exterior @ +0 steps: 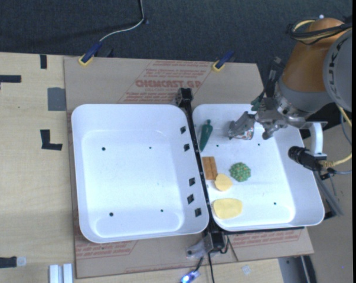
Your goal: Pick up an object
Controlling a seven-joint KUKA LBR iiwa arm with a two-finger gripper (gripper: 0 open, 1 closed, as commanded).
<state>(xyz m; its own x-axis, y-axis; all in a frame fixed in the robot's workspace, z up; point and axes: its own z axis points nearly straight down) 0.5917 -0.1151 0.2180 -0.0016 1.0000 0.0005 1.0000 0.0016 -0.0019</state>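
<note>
Your grey two-finger gripper [241, 129] hangs above the right white bin [284, 217]; can't tell its grip state. It's well up-bin of the green bumpy ball [240, 171], so a straight drop could close on nothing.

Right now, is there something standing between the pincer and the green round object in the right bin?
Nothing visible does. The pincer hangs over the upper part of the right bin, and the green round object lies below it in the view, with bare white floor between them.

A brown cardboard sheet [166, 84] lies under the bins, clipped by a yellow-blue clamp [90, 53] at eleven o'clock and a blue clamp [223, 59] at one o'clock.
</note>
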